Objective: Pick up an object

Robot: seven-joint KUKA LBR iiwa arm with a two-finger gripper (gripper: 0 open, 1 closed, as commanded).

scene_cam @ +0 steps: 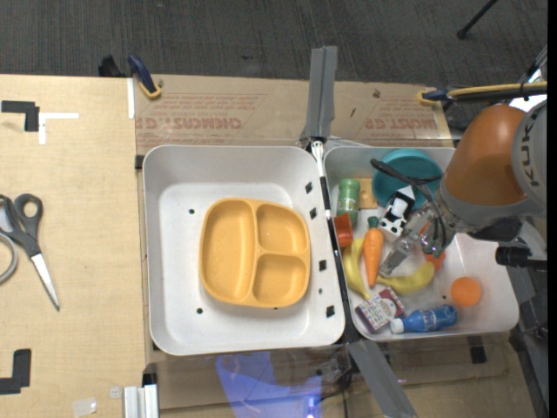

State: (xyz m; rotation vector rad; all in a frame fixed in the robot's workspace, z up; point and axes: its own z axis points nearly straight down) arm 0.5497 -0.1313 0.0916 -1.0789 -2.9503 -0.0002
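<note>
Reaching: the grey arm (487,168) comes in from the right and sets its gripper (402,252) low over the right bin (496,316), among the packed items there.
Fingers: spread a little apart, metal tips pointing down and left toward the banana; nothing sits between them that I can make out, so I judge no grasp yet.
Likely target: the banana (409,279), lying curved along the bin's middle, just under the fingertips and touching the carrot's lower end.
Carrot: the carrot (372,255) stands lengthwise just beside the gripper on its left, close enough to be bumped on a descent.
Other contents: a green can (348,195) and a teal bowl (409,174) toward the far side, an orange ball (466,292) near the right wall, a blue bottle (426,320) and a purple pouch (378,311) along the near edge.
Left bin: the left bin (174,320) holds a yellow divided plate (256,252), well apart from the gripper.
Worktop: scissors (30,242) lie far left on the worktop (65,320).
Why the crowding matters: items overlap, so a closing grip may catch two things or slide off the banana's curve.
Progress: early, by my judgement; the approach is made, the lift is not.
</note>
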